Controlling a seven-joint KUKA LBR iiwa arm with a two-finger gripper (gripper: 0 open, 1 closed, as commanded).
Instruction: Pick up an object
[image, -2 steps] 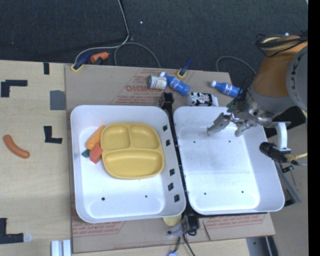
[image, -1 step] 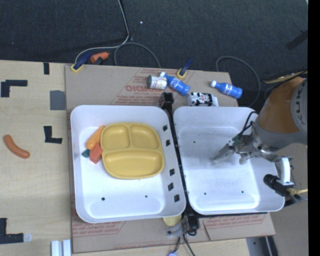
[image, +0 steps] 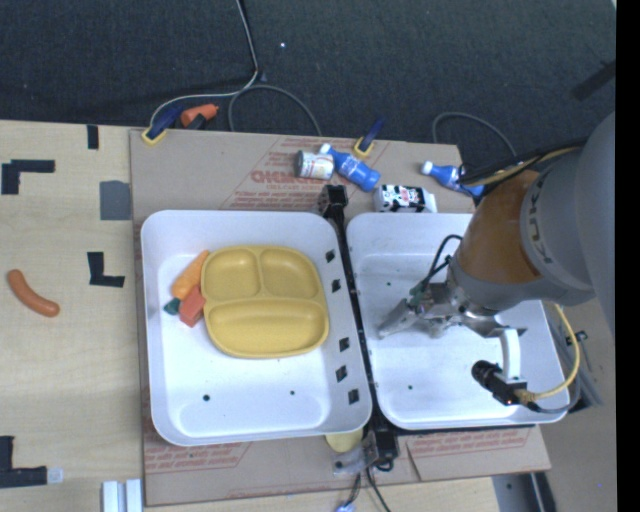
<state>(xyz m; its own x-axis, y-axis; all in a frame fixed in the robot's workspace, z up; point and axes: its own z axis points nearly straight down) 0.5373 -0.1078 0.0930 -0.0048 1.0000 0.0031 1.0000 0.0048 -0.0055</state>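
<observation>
Two shallow white bins side by side: left bin (image: 165, 400), right bin (image: 400, 400). One yellow plastic tray (image: 265, 300) with three compartments in left bin, lying flat. Two small toy pieces tucked against tray's left edge: one orange carrot-like piece (image: 189, 275), one red-and-green piece (image: 189, 310), partly hidden under the tray rim. One arm reaching in from right, orange band (image: 495, 240) above wrist. One gripper (image: 392, 322) low over right bin floor, fingers spread apart, nothing between them. Outside bins: one orange sausage-shaped toy (image: 33, 293) on wooden bench at left; one white bottle (image: 316, 163), one blue tube (image: 357, 170), one black-and-white carton (image: 405, 198) on cardboard behind bins. One blue item (image: 445, 175) partly hidden by arm, identity unclear.
</observation>
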